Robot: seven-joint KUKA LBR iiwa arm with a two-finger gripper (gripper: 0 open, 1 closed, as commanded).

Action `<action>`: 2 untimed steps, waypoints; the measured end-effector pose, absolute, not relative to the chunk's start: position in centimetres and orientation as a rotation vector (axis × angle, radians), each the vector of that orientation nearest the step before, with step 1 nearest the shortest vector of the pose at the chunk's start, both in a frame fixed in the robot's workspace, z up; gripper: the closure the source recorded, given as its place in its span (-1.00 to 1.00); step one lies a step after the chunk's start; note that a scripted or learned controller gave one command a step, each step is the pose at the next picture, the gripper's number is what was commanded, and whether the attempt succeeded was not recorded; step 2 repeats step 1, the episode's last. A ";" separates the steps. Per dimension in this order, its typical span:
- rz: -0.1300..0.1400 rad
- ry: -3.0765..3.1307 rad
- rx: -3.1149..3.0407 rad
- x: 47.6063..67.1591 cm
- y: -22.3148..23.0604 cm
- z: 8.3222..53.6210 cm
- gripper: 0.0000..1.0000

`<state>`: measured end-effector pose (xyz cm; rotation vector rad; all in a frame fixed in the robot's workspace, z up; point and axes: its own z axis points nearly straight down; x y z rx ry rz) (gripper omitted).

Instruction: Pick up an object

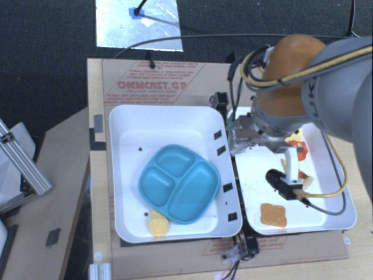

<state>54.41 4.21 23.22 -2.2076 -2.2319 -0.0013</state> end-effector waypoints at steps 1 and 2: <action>-0.005 -2.234 -2.209 54.8 9.7 23.8 1.00; -0.005 -2.234 -2.209 54.8 9.7 23.8 1.00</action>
